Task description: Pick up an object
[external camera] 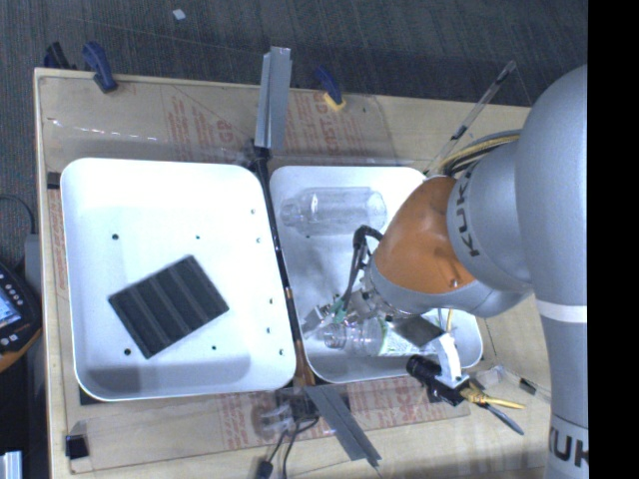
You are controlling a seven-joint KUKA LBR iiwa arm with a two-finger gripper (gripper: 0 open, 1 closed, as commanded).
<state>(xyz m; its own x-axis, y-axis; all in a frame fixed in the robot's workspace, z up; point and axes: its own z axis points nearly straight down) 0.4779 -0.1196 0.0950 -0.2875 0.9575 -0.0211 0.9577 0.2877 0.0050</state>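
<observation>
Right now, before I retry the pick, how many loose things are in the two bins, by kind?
Dark ribbed flat pad, left bin: 1
Clear plastic bottles, right bin: 2, one lying near the far wall, one near the front under the arm
Total: 3
The arm hides part of the right bin, so more could lie beneath it.

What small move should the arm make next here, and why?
Probably a short lift straight up, to test the grasp. The gripper is low in the right bin among clear plastic clutter, and its hold is unclear. The clear bottle lies apart.
</observation>
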